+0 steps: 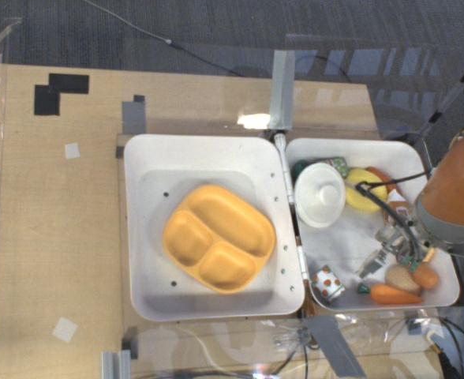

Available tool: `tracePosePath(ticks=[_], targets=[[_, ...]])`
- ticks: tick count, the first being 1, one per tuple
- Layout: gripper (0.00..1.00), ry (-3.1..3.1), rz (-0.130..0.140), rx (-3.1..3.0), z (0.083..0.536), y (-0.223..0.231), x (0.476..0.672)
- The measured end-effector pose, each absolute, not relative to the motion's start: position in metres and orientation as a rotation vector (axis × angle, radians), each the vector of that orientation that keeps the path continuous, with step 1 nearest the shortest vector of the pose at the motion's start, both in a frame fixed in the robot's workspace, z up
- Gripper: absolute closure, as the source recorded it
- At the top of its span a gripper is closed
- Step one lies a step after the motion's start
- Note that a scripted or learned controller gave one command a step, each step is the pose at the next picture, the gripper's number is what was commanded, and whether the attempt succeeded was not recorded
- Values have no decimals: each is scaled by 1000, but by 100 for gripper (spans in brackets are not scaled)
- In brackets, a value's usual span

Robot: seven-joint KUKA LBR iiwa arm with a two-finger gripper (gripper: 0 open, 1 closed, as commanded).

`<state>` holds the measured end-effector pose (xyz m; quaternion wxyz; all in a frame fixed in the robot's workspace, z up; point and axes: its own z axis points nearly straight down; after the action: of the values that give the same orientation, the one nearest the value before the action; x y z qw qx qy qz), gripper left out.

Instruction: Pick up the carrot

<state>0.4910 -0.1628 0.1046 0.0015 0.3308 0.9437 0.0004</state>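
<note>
The carrot [395,294] lies flat in the right bin [435,299], at about 5 o'clock of that bin, close to the near wall, with its green end pointing to 9 o'clock. Just beside it, toward 12 o'clock, sit a pale brown rounded item [402,278] and a small orange rounded item [424,275]; they look to be touching it or almost so. The gripper [380,257] hovers above the bin floor, a little toward 11 o'clock from the carrot. I cannot tell if the fingers are wide or narrow, because cables and metal parts hide them.

I think the main risk is the crowding. If the gripper comes down on the carrot, one side may land on the rounded neighbours and push them, or it may catch a neighbour instead. The near wall gives little room on the other side, and the carrot may roll.

Farther in the same bin stand a small patterned can [327,283], a white bowl [320,193] and a yellow fruit [361,190]. The left bin [137,235] holds a yellow divided plate [218,237]. Both bins rest on a light wooden tabletop [50,235], which carries black marks [58,91] at its far left; beyond it is dark grey floor [216,6].
</note>
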Motion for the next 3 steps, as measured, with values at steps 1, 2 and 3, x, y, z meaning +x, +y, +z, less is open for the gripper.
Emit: tracePosePath(ticks=[1, 2, 3], targets=[[0, 2939, 2, 1063, 90, -129, 492], [100, 2936, 7, 1050, 103, -127, 495], [100, 2947, 3, 1063, 92, -120, 516]])
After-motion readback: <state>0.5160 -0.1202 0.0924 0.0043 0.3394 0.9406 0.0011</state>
